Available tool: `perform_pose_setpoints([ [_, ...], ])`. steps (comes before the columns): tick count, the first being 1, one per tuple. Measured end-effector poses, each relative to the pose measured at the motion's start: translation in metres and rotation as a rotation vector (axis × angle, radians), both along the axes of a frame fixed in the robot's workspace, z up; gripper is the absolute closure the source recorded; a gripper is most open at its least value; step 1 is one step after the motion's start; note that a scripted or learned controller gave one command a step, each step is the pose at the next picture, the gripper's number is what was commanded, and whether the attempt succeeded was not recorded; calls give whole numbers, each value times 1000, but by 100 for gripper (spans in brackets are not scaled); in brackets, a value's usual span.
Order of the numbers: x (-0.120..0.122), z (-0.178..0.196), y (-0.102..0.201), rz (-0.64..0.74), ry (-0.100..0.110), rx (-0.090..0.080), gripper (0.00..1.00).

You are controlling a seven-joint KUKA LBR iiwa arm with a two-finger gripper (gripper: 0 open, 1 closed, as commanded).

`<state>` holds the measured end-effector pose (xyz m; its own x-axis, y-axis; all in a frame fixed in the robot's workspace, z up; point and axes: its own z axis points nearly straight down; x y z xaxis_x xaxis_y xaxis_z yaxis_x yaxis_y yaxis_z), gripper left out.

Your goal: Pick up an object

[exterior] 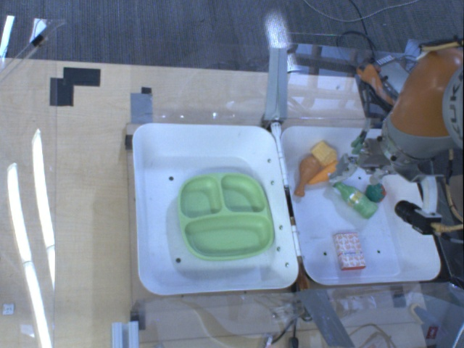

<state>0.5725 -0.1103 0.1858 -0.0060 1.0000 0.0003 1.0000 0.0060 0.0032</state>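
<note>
The right bin [319, 230] holds an orange cone-shaped toy [310, 171] with a yellow waffle-like piece [324, 151] at its upper end. A light green bottle [357, 200] lies on its side beside a small dark green round thing [375, 191]. A red patterned box [349, 250] lies nearer the front. My gripper [357, 159] hangs low over the bin's upper middle, just right of the orange toy and above the bottle. The wrist body hides how it stands.
The left bin [156, 194] carries a green divided plate [226, 216]. A metal post [276, 85] stands behind the wall between the bins. The arm's grey wrist and orange band [435, 93] cover the right bin's far right corner. Cables lie behind.
</note>
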Motion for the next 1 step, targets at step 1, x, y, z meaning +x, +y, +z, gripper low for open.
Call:
perform_pose_setpoints([
  [1, 97, -98, 4, 115, -5, -2, 0],
])
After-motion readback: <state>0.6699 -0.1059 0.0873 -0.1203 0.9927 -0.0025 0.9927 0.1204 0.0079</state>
